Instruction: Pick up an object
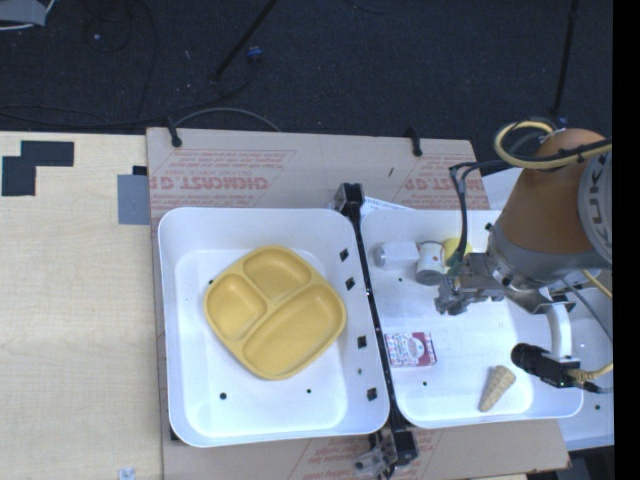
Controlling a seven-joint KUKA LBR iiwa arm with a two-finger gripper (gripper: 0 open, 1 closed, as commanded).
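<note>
While the tool (pixel 452 298) hangs low in the right white bin (pixel 400 398), its state unclear, nothing looks lifted; the small red-and-white packet (pixel 410 349) lies flat nearby, so grasping remains.

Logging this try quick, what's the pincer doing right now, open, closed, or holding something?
Pincer: low over the right bin; open or closed cannot be told, and nothing seen held.

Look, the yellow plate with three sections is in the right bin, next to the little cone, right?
Not quite. The camera view shows the yellow plate lying in the left bin. The little cone is in the right bin, so they are apart.
</note>
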